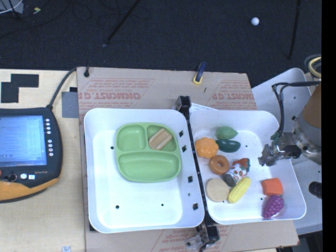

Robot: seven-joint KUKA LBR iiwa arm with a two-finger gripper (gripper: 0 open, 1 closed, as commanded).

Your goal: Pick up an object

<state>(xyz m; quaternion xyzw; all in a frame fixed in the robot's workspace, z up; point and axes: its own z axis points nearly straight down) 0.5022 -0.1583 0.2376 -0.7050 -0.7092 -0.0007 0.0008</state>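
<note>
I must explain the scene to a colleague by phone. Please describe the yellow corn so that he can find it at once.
Look at the right white bin, the one full of toy food. Near its front edge, among the middle cluster, lies the corn, tilted, beside a round beige cookie. It is the only yellow, long, bumpy piece; the doughnut above it is a brown ring.

A robotics lab is suggested. A control tablet [26,154] is laid on the bench [58,219]. Loose cables [123,12] are seen behind.
</note>
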